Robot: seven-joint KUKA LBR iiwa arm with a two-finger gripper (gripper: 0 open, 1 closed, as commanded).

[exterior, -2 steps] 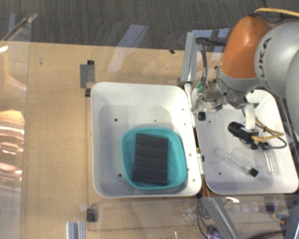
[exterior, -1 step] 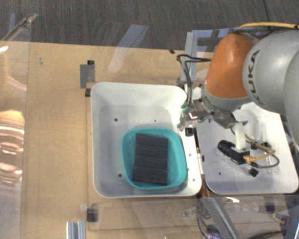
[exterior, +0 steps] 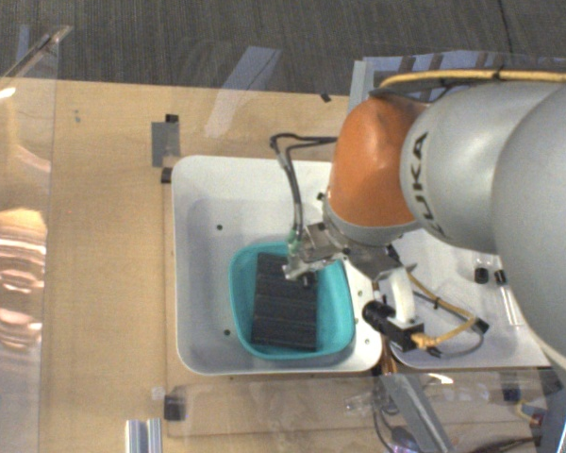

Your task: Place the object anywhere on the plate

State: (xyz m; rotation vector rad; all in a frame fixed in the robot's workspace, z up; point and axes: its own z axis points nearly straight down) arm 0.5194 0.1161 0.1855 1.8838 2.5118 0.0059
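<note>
The dark ribbed block (exterior: 285, 311) lies on the teal plate (exterior: 337, 321) directly beneath the end effector (exterior: 300, 267), long axis running away below it; its opening I cannot tell.

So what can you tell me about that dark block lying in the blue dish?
The dark block is a flat, roughly rectangular slab, charcoal black, with fine ridges that suggest foam or rubber. It lies flat on the turquoise plate, long side running up and down the picture, covering most of the plate's floor. The plate sits in the left white bin. The gripper hangs at the block's upper right corner; contact cannot be judged.
</note>
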